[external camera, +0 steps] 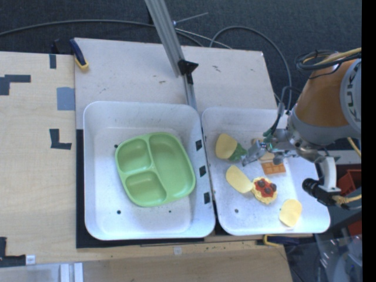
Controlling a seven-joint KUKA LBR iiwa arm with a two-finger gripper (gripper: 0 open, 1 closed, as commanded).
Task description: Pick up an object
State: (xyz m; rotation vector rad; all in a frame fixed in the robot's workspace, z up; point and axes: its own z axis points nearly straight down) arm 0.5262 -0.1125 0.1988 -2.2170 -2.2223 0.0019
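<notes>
The right bin [235, 219] holds several toy food pieces: a yellow round piece with a green part [226, 146], a yellow oval piece [239, 179], a small pastry with red topping [265, 190], an orange waffle-like square [274, 168] and a pale yellow slice [290, 212]. My gripper [258, 152] hangs low over this bin, just right of the yellow-and-green piece and above-left of the orange square. Nothing shows between its fingers.
The left bin [100, 216] holds a green divided plate [155, 169]. A metal pole [166, 28] slants across the bench behind the bins. Cables run along the back, and the arm's grey and orange body [326, 107] overhangs the right bin's far right side.
</notes>
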